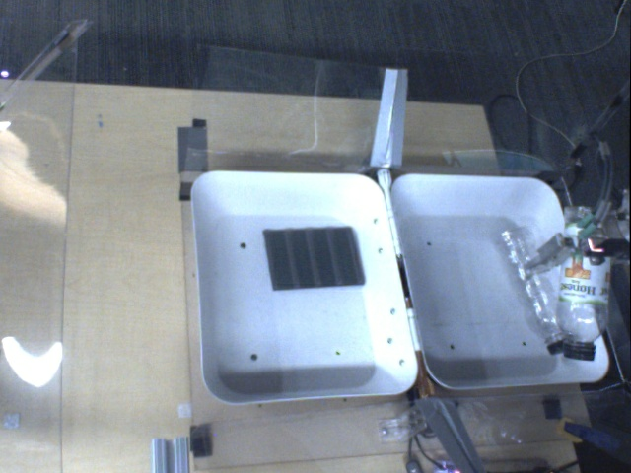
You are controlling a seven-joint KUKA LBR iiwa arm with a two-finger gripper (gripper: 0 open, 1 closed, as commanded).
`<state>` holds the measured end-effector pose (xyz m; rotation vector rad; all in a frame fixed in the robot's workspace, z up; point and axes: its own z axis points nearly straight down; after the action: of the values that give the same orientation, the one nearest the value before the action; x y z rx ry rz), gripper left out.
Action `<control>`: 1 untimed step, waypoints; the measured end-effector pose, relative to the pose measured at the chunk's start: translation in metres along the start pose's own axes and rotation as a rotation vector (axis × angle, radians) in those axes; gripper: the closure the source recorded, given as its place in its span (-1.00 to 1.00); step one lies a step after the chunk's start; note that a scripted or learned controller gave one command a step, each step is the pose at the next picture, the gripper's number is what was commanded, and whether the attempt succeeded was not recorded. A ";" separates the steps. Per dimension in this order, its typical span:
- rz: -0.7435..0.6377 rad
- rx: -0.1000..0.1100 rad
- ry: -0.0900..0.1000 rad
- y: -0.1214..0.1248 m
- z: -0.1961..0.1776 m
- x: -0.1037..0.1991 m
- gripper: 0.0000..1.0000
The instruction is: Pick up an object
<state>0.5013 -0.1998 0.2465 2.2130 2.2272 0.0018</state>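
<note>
Two white bins side by side, w/ the left bin [227,294] holding just a dark ribbed rectangular pad [314,258] lying flat near its middle, well apart from every wall — an easy flat target from above, tho probably too low-profile to pinch. The likelier pick is in the right bin [463,294]: a clear plastic bottle w/ a white label [580,299] lies on its side against the far right wall, dark cap toward the near corner, crinkled clear plastic [523,264] just beside it. Gripper state — can't tell from this view.
</note>
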 end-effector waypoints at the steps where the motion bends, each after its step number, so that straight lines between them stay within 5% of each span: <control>1: -0.146 -0.011 -0.004 0.009 0.144 0.002 -1.00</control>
<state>0.5107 -0.1981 0.1024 2.0379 2.3744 0.0096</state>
